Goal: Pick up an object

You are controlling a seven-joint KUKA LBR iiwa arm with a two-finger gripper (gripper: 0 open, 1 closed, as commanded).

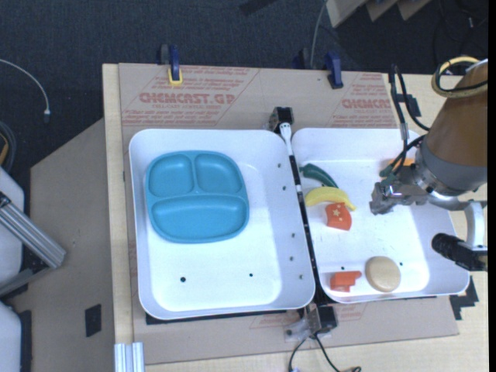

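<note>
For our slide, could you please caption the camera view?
Gripper poised over right bin of toy foods; blue divided plate in left bin.

Two shallow white bins sit side by side on a brown cardboard-covered bench (232, 91). In the left white plastic bin (267, 262) a blue three-compartment plastic plate (198, 196) lies toward the bin's left half, nearer the far wall than the near one. In the right white plastic bin (349, 147) a green curved toy pepper (319, 174) lies near the dividing wall, with a yellow toy banana (328, 198) just in front of it and a red toy strawberry (339, 217) touching the banana's near side. By the near wall an orange block-shaped toy (346, 280) lies just left of a round beige bread roll (382, 273). The grey two-finger gripper (381, 198) hangs over the right bin, right of the banana and behind the roll
</note>
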